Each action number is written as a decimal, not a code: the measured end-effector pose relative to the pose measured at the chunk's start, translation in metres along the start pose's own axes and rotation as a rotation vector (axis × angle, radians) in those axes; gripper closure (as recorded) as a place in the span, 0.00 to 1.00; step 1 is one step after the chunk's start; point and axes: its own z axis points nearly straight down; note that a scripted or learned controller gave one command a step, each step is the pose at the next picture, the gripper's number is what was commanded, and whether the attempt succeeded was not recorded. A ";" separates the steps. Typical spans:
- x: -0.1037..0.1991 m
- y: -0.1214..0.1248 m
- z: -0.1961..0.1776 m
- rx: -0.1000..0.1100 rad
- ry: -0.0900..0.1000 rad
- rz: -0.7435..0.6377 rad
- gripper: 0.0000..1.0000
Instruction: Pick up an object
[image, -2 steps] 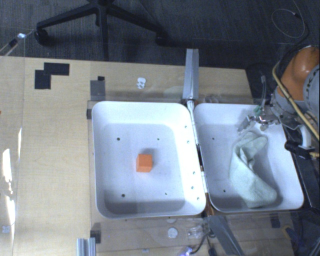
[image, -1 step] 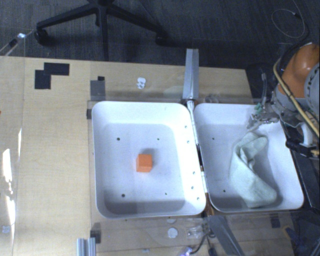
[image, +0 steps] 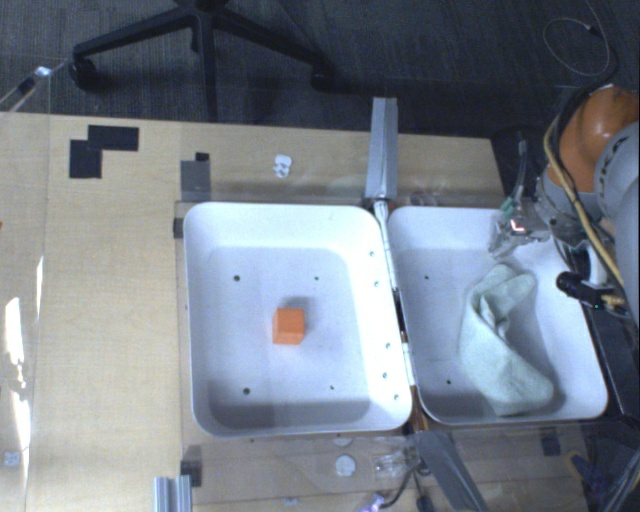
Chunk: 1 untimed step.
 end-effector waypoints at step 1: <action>0.068 0.005 -0.129 0.004 0.002 0.164 1.00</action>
